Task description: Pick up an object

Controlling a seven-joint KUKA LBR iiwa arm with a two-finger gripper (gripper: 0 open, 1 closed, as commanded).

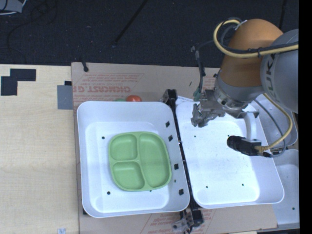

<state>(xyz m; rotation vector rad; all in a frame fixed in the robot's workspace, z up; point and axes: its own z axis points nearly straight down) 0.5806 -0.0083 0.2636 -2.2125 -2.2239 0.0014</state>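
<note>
A light green divided plate [140, 161] lies flat in the middle of the left bin [92, 130]. My gripper [200, 118] hangs over the far left part of the right bin [229, 179], close to the divider between the bins. Nothing shows between its fingers. The gripper is well to the right of the plate and apart from it. A black cylindrical part [242, 145] juts into the right bin from the arm's side.
A small red and green object [130, 99] lies just behind the left bin's far rim, on the cardboard [112, 84]. The orange band of the arm [251, 43] looms over the right bin's far corner. Cables loop around the wrist.
</note>
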